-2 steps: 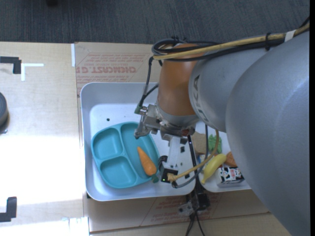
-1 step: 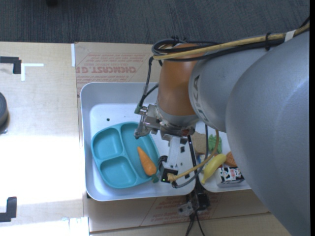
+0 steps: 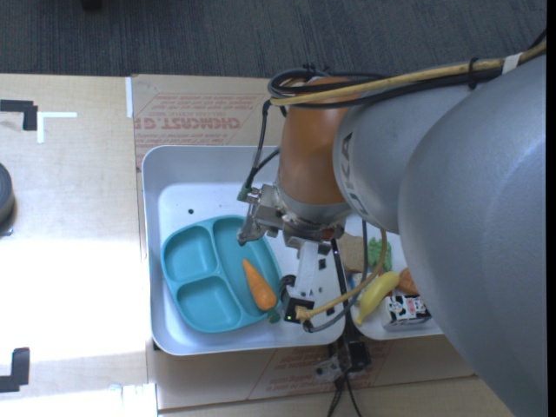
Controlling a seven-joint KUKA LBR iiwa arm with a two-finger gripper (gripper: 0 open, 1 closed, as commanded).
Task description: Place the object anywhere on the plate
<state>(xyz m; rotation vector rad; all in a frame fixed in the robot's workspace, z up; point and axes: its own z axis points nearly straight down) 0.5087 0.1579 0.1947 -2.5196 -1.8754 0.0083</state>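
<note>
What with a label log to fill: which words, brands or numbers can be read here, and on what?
Top cardboard: red print, upside down, too blurred to read.
Bottom cardboard: red print, too faint to read.
Box: black and white marks, too small to read.
Plate, carrot: no text.

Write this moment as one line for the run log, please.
carrot: lying on teal plate, near its view-right rim | plate: in left bin | arm: above plate's view-right edge | task: looks done
</note>
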